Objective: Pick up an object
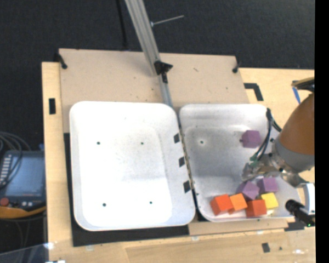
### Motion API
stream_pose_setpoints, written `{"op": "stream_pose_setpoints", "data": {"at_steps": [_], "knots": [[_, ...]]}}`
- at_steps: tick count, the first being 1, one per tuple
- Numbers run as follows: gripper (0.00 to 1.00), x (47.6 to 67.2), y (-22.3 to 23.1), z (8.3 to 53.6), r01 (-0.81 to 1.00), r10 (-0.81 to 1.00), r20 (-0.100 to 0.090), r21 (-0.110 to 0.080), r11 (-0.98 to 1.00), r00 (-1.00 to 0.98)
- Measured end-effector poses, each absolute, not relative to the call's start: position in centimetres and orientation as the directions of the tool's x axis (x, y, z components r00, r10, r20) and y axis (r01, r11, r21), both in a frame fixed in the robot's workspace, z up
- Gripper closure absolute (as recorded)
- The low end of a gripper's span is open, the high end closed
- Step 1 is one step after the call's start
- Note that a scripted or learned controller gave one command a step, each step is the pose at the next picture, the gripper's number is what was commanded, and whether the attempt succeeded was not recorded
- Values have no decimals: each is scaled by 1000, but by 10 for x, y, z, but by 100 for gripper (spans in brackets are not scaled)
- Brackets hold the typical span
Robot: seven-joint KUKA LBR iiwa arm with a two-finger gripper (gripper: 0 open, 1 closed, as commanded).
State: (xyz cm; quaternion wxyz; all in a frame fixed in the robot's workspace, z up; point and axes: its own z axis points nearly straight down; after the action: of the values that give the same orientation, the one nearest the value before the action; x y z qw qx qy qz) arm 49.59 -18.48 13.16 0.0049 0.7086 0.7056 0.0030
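A: What is the setting?

B: Dark carpet-like floor lies around a pale wooden worktop [219,245], with a tan board on its far part and a slanted grey metal rail [145,29] coming down to the middle. A handheld control pendant with a screen [19,182] sits at the left edge.

A: And the largest things on it?

B: Two shallow white plastic bins side by side. The left white bin [123,163] shows only a few dark dots on its floor. The right white bin [219,130] has the blocks.

A: Where is the arm?

B: The grey arm with the orange band [299,133] reaches in from the right, and its end effector [257,171] hangs low over the right bin's near right part. I cannot tell how far it is open, or whether it has hold of anything.

A: The objects?

B: One small purple cube [251,138] sits alone near the right wall. Two more purple blocks [251,189] sit just below the end effector. Along the near wall lies a row: an orange block [222,204], a lighter orange block [238,201], a red-orange cube [256,207] and a yellow cube [270,201]. That row runs left to right; the single blocks are too squat to show a long axis.
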Motion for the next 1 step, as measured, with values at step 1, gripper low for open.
{"op": "stream_pose_setpoints", "data": {"at_steps": [1], "knots": [[100,501,-191,195,1000,1000,-4,9,3,-3]]}}
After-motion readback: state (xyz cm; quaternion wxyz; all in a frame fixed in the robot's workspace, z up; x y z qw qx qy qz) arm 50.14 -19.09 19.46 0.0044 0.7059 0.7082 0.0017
